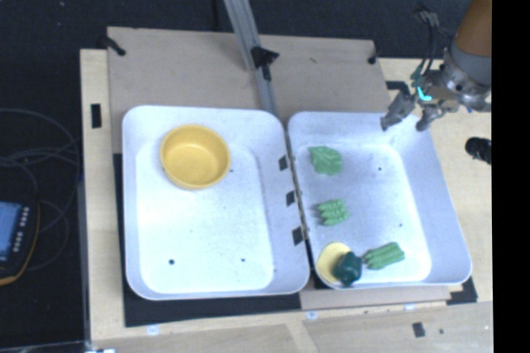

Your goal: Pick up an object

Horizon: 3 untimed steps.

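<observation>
The gripper (407, 116) hovers with fingers spread and empty over the right bin's (439, 202) far corner, so the approach is in hand; next it must descend onto the nearest green toy (325, 160).

We take this for a robotics lab rather than a home or shop. We see a plain wooden bench (207, 61) standing on dark floor, bearing two shallow white bins (149, 202) set side by side on a black mat, with a metal rail (236, 3) rising at a slant behind them. At the right a grey and orange arm (474, 36) trails loose cables, and at the left edge a handheld controller (15, 239) lies among wires on the floor.
</observation>
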Tool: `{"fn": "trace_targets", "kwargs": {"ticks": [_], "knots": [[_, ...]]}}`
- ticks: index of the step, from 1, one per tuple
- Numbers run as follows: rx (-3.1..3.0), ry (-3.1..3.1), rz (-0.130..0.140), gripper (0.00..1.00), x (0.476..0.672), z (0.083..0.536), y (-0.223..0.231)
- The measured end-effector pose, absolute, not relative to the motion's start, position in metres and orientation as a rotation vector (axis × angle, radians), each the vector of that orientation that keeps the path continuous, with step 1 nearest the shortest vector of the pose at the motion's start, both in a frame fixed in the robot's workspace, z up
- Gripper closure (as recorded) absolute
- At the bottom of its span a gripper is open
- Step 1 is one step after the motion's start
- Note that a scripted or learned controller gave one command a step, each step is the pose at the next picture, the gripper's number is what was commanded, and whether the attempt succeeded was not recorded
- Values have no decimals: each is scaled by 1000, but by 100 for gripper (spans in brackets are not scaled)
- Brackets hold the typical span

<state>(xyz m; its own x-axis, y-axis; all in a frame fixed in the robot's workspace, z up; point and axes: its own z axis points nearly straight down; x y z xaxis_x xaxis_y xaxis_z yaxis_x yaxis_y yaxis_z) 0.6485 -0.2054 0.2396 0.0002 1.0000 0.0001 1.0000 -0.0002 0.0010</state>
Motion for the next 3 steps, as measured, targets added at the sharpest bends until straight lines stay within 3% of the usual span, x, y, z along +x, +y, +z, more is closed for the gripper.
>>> {"fn": "trace_targets", "kwargs": {"ticks": [1, 3], "knots": [[2221, 2221, 1, 0, 649, 240, -205], [2223, 2223, -4, 0, 651, 134, -205]]}}
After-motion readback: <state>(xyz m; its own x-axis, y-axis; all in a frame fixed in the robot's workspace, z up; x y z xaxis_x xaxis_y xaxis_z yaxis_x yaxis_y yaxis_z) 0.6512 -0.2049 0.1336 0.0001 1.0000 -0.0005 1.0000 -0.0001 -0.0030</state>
